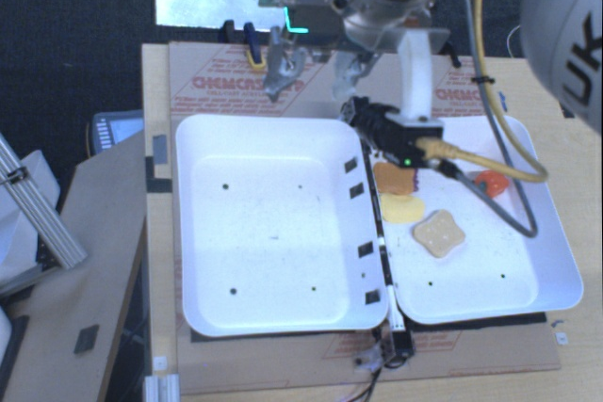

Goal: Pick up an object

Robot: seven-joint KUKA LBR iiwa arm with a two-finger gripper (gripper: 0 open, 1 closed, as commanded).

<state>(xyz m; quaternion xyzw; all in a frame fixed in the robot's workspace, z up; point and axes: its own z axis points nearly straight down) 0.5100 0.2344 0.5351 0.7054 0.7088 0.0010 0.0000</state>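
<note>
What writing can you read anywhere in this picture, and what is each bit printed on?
"CHEMCRAS...", in red, partly hidden by the bin: on the cardboard sheet behind the left bin.
Red letters, too covered by the arm to read: on the same cardboard behind the right bin.
"UK", cut off by the frame edge: large dark letters on the grey arm.
Faint red print, too blurred to read: cardboard's front edge.

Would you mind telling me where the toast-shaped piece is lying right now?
The toast-shaped piece lies in the right bin, near its middle, just below and right of the yellow piece.
</note>
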